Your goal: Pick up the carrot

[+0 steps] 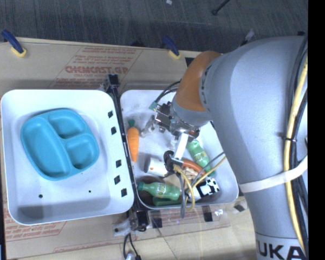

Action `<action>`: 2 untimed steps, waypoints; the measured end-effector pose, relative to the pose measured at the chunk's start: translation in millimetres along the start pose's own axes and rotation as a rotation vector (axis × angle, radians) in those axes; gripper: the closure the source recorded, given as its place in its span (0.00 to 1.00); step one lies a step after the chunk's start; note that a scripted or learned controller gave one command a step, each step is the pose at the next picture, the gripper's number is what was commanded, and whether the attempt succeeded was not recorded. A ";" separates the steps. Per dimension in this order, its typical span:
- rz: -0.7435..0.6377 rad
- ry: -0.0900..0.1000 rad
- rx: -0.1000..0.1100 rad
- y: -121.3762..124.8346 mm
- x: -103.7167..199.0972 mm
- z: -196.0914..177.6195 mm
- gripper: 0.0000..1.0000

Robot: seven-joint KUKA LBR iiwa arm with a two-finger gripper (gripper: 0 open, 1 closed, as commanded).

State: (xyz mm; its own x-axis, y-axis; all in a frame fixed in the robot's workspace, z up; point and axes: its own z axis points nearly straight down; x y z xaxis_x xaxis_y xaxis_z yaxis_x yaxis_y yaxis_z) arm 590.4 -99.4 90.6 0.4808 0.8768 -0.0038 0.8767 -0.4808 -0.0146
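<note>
On the cardboard-covered bench (86,64) over dark carpet (97,10), the carrot (132,142) lies near the tool (151,118), state indiscernible.

1 overhead camera — downward slant over 2 bins (59,199)

Arm (260,107): smooth grey casing. Orange band (192,83) at its wrist end; white strap (271,183) around it; dark "UKA" lettering (279,251) at its base.
</note>
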 end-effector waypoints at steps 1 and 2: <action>-0.008 0.001 0.007 -0.8 1.3 -9.6 1.00; -0.008 0.001 0.008 -0.9 1.4 -9.4 0.00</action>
State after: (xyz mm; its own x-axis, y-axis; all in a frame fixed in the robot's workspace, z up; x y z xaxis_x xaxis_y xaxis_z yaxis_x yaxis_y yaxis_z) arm 590.5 -97.8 100.0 0.4736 0.8807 -0.0031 0.8805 -0.4735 -0.0223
